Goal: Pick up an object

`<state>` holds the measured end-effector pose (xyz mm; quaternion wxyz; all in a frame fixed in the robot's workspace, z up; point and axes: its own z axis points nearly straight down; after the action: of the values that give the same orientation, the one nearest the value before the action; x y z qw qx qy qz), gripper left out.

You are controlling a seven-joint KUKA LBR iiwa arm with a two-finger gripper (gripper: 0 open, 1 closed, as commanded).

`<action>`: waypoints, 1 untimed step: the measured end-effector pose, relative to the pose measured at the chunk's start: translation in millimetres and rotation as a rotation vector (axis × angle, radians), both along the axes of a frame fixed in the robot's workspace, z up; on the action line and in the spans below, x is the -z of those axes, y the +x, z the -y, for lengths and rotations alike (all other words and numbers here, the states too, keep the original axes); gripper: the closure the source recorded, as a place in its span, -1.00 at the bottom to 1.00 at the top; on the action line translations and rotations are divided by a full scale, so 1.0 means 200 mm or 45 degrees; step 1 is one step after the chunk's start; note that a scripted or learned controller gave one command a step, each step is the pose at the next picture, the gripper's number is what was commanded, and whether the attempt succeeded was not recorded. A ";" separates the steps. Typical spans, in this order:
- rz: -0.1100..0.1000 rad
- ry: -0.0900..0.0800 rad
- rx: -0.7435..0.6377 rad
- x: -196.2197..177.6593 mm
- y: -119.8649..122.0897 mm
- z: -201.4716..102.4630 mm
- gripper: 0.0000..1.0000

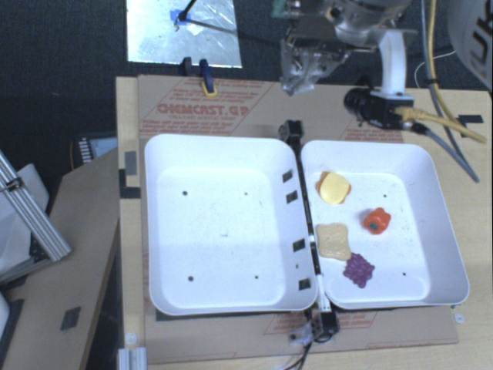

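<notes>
Camera view, gripper: the gripper (299, 74) hung above the far edge of the bench, beyond the bins, with nothing between its fingers; whether they stood apart or together could not be told from the blur there.
Camera view, why it was held there: my judgement is that the arm was parked high and clear of the bins so the camera could see the contents before a pick.
Camera view, right bin: the right bin (431, 199) held all four objects, gathered in its left half.
Camera view, candidates: a yellow piece (334, 188) lay nearest the far wall; an orange-red piece (377, 221) sat apart to its right; a beige slab (333, 241) lay close to the divider; a purple cluster (358, 269) rested just beside the slab's near corner.
Camera view, easiest target: the orange-red piece looked best, since it stood free of neighbours and walls.
Camera view, left bin: the left bin (223, 214) was plain white with small dark dots.
Camera view, surface: both bins sat on brown cardboard (200, 108) with red printing, on a light wooden bench (128, 122).
Camera view, room: a shiny metal sheet (183, 20) lay on dark floor behind.
</notes>
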<state>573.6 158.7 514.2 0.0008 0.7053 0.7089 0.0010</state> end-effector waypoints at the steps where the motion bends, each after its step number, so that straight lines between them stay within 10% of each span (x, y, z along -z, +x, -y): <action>1: -0.002 0.001 0.007 -0.06 -0.26 0.17 1.00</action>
<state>521.3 123.9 525.8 -0.0001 0.7072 0.7070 0.0005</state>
